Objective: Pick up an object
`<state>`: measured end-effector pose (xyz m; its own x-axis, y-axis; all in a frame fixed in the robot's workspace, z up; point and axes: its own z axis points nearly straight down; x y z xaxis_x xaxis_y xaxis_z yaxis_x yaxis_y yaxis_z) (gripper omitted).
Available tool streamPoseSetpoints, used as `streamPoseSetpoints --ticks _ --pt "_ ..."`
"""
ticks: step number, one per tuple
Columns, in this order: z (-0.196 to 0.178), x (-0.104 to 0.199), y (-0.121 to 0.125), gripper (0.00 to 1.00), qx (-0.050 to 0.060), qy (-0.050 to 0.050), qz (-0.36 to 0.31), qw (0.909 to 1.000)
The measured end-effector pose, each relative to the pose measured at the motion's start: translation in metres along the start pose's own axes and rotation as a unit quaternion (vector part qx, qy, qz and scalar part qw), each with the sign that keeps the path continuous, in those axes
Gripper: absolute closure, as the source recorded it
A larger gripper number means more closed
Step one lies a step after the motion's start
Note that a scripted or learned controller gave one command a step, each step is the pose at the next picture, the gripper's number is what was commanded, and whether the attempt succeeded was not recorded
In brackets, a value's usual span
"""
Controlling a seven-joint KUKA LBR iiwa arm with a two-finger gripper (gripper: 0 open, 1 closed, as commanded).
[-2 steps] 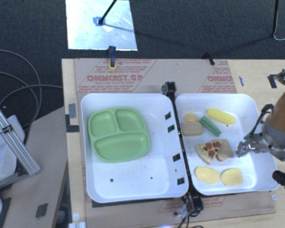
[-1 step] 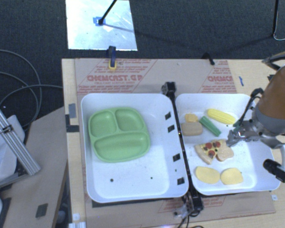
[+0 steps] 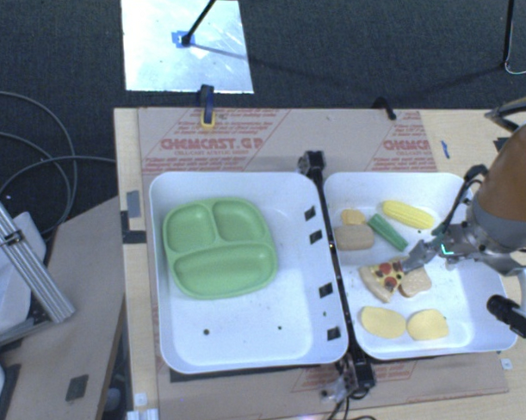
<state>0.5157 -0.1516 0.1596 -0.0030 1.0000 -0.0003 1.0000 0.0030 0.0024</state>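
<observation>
Currently end effector (image 3: 417,258) sits low in the right bin (image 3: 457,340), right of frame centre, tip just beside the pizza slice (image 3: 382,278) and bread piece (image 3: 415,283), presumably lining up a grasp. Finger state: cannot tell. Green tray (image 3: 218,247) lies in the left bin (image 3: 250,343).

Red "CHEMCAST GP" print stands on the brown board (image 3: 243,132) under the bins

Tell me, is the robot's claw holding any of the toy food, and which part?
Cannot be told. The gripper sits low over the pizza slice and toast, but nothing shows between its fingers.
</observation>
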Motion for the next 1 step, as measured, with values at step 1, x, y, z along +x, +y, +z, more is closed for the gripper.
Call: streamPoseSetpoints --ticks 1 --pt "0.0603 0.0278 0.0006 0.0 -0.004 -0.001 0.0 1.0"
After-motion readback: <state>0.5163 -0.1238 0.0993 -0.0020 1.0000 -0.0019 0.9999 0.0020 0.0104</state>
